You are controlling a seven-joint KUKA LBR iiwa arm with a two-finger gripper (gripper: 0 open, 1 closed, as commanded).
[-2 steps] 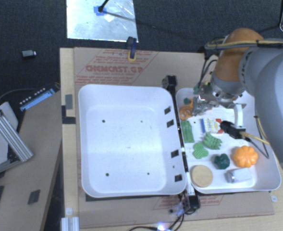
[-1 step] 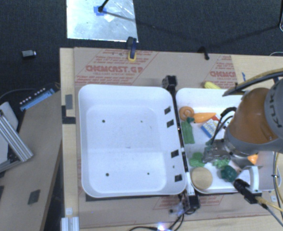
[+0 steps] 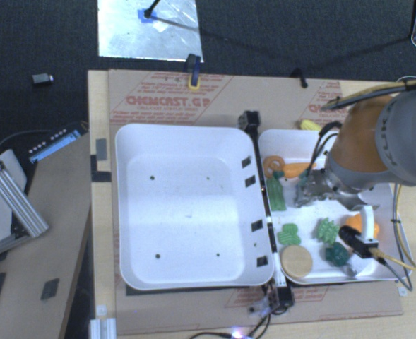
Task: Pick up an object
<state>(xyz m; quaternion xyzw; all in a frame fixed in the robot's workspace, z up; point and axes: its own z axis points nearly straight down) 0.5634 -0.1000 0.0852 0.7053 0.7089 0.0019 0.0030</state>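
Note:
The right bin (image 3: pixel 292 141) holds several small toys. An orange ring (image 3: pixel 274 164) and an orange stick (image 3: pixel 297 168) lie near its back left. A long green piece (image 3: pixel 275 193) lies along the left wall. Toward the front are a green leafy piece (image 3: pixel 289 234), a tan round disc (image 3: pixel 296 260), another green piece (image 3: pixel 326 229), a teal piece (image 3: pixel 337 254) and an orange piece (image 3: pixel 369 223). My gripper (image 3: pixel 306 191) hangs low over the bin's middle, just right of the long green piece and below the orange stick. The wrist hides its tips.
The left bin (image 3: pixel 188 203) sits beside the right one, with a black divider (image 3: pixel 258 182) between them. A yellow item (image 3: pixel 308 126) lies at the right bin's back rim. Cables trail over the bin's right side (image 3: pixel 398 239). The arm's grey and orange body (image 3: pixel 377 143) covers the back right.

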